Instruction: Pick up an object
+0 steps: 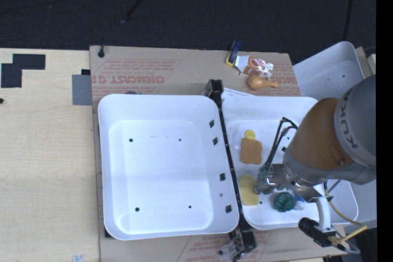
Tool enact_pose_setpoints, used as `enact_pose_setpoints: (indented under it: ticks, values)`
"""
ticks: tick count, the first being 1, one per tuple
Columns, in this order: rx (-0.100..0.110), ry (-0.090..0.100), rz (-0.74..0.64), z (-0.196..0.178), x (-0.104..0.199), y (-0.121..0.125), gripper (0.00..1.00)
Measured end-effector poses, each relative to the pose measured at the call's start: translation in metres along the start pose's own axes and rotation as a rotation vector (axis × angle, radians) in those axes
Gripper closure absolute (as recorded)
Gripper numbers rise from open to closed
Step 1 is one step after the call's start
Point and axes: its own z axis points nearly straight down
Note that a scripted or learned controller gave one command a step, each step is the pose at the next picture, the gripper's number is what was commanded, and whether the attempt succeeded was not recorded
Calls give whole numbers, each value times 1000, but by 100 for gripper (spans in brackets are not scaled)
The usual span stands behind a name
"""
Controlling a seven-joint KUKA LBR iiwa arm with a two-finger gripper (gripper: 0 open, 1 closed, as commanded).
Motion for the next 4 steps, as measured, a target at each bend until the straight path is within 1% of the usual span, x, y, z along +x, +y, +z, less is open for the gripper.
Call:
enact_pose_setpoints:
  ticks: [1,2,3,4]
  values:
    - [-17,1,-12,-106,70,106,100]
    - [0,3,-9,-99,149,130,100]
    - [-8,1,-4,-181,169,147,100]
    - [4,3,-10,-137,276,158,100]
